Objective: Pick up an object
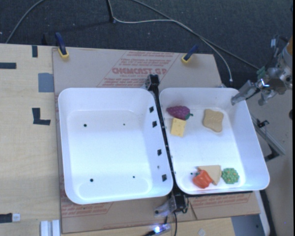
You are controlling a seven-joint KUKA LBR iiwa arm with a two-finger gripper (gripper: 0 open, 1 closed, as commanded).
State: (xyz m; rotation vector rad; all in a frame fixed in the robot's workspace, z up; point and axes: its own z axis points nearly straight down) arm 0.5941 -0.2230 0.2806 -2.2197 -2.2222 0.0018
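The right bin (pixel 246 132) holds several toy foods. A purple eggplant-like piece (pixel 179 112) and a yellow block (pixel 178 127) lie near its left wall. A tan bread piece (pixel 213 120) sits toward the back middle. At the front are a red pepper (pixel 202 180), a tan wedge (pixel 213 171) touching it, and a green lump (pixel 230 175). My gripper (pixel 247 99) hangs over the bin's back right corner. It is open, with nothing between its fingers. It is clear of every item.
The left bin (pixel 108 141) stands beside the right one, with a black clip strip (pixel 160 132) along the shared wall. Both rest on a cardboard sheet (pixel 132 68) held by yellow clamps. A cable (pixel 196 36) runs across the dark floor behind.
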